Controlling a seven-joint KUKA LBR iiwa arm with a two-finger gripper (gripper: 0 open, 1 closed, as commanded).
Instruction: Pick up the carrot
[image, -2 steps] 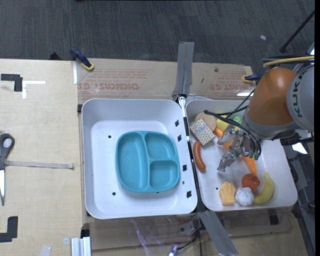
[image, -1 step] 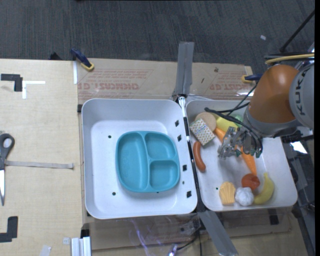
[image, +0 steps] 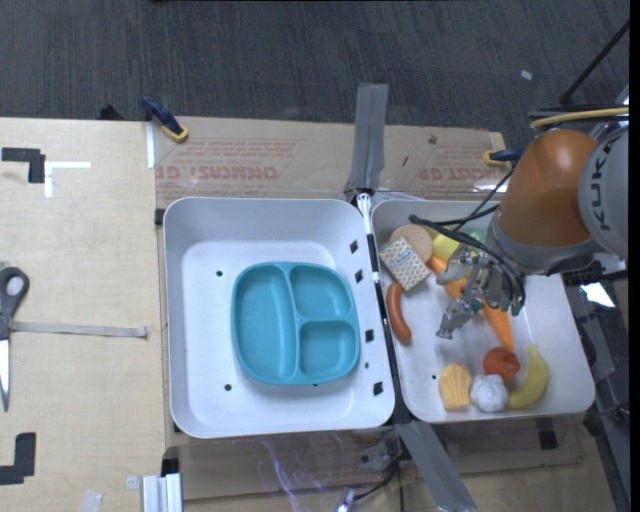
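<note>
Beside the right bin (image: 560, 400), on its left and touching it along the middle wall, sits the left bin (image: 190, 400), the biggest thing on the bench, with a teal plate (image: 296, 322) of three compartments lying flat in its middle. Over the right bin's upper right corner hangs the arm (image: 550, 195), its orange band turned toward the camera. Below that band, above the bin's centre, the gripper (image: 455, 322) points down and to the left; how far its fingers are apart I cannot tell, and nothing shows between them. Just right of the gripper, near the bin's centre, lies the carrot (image: 499, 328), slanting down to the right, its upper end hidden under the wrist. Along the bin's lower right wall curves a banana (image: 533, 380). Near the bin's left wall lies a red sausage (image: 399, 312). A tomato (image: 501, 362) rests below the carrot's tip, touching the banana.
</note>
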